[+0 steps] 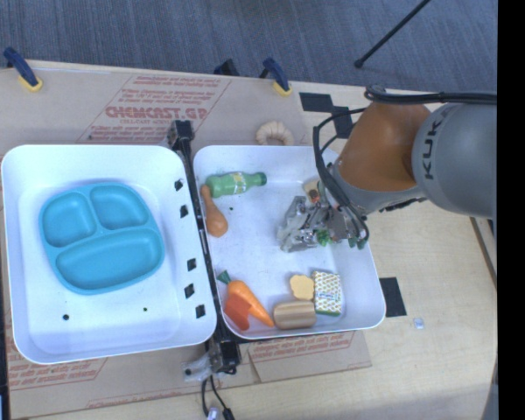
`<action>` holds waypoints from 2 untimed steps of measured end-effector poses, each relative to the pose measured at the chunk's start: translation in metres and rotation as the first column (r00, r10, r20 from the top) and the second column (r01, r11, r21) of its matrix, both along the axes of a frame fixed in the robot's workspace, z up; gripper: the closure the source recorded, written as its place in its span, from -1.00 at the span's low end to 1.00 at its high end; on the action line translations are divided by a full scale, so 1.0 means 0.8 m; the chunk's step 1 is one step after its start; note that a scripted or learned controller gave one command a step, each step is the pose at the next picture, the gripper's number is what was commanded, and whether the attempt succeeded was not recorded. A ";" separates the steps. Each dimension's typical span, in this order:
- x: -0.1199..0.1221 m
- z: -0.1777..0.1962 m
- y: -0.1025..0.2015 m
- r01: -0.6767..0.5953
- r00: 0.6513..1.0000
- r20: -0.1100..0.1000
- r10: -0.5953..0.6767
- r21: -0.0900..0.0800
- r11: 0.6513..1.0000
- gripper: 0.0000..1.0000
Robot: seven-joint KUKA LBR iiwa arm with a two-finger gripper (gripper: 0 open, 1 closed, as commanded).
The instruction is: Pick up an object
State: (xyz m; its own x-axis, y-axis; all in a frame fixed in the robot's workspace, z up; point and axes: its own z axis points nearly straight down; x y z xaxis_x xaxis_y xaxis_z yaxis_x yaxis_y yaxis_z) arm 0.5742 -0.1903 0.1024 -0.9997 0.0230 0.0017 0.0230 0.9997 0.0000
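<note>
**Camera view: robot gripper low over the right bin**

Camera view looks down at a slant on two shallow white bins side by side on a brown board. From the right, a grey arm [459, 156] with an orange band [381, 151] reaches over the right bin [367, 274]. Its metal gripper [299, 226] sits low in the middle of that bin, over bare white floor. Whether it is open or closed cannot be told, and nothing is visibly held.

Around the gripper lie toy foods. A green bottle [234, 184] lies on its side up and to the left, near the bin's top edge. Just below it, an orange-brown drumstick-shaped piece [213, 217] lies along the left wall. Near the bottom edge sit a carrot [243, 303], a tan cylinder [294, 315], a yellow piece [302, 286] and a small patterned box [328, 292], close together.

A beige ring [274, 133] rests on the board just above the right bin.

The left bin [26, 322] holds a blue divided tray [101, 236] with three compartments.
</note>
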 end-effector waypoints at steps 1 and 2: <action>0.071 0.115 0.069 -0.214 0.977 0.005 0.214 -0.001 0.977 1.00; 0.040 0.136 0.121 -0.143 0.990 0.002 0.143 -0.001 0.990 1.00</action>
State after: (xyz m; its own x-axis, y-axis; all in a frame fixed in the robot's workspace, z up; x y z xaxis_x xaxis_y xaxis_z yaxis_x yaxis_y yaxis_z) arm 0.6064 -0.0935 0.2111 -0.9928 -0.1199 0.0001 -0.1199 0.9928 -0.0005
